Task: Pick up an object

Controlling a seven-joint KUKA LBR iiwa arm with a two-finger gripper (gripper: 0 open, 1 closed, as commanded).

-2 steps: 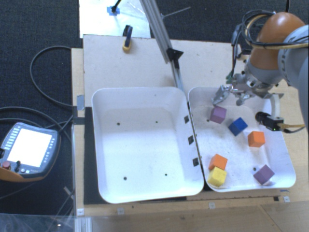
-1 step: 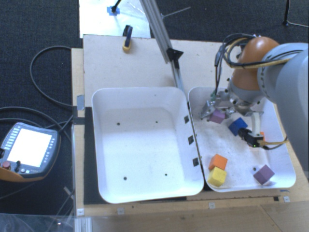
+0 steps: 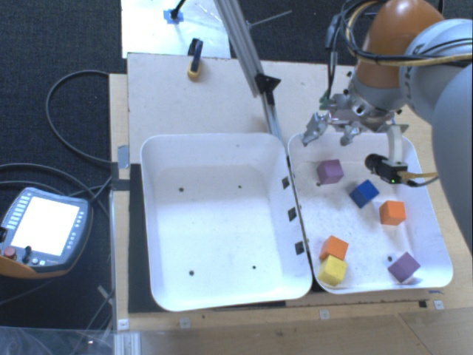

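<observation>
Six small matte cubes lie loose in the right shallow white plastic bin (image 3: 440, 266): two purple (image 3: 329, 171) (image 3: 403, 267), two orange (image 3: 392, 212) (image 3: 334, 248), one blue (image 3: 363, 194), one yellow (image 3: 332, 271). None is lifted yet, so the pick remains undone. The metal two-finger gripper (image 3: 334, 129) hovers spread and unladen above the bin's far rim, near the upper purple cube.

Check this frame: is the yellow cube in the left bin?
No, the yellow cube lies in the right bin, touching an orange cube near its front left corner.
</observation>
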